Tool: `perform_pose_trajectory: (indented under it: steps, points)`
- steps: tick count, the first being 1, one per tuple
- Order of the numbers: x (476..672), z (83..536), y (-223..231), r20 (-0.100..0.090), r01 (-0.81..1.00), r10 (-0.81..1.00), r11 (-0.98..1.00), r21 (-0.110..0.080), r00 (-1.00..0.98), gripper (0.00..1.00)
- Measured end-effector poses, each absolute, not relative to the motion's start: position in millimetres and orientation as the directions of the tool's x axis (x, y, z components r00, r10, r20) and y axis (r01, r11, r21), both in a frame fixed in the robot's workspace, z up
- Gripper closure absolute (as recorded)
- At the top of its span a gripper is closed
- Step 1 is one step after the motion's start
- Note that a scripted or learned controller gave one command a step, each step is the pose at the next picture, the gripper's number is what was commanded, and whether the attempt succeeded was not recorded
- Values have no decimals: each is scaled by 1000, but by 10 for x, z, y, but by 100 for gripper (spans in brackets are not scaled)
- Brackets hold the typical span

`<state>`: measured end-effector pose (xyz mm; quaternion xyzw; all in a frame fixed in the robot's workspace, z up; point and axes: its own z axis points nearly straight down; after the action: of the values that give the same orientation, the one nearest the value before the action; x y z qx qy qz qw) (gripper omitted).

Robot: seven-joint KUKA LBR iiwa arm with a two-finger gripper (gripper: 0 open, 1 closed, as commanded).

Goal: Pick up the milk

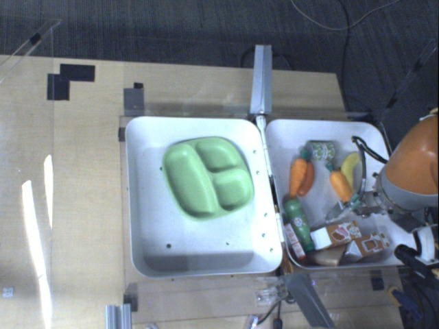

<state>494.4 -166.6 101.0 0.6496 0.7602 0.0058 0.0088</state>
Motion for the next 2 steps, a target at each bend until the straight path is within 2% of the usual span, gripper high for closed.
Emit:
perform_pose_trajectory:
  steps: [1, 2]
  points:
    - [4921, 902, -1367, -11, 936, 936, 352, 14, -352, 0]
    - [5206, 1072, -1370, -3, 938, 938, 346, 6, -346, 0]
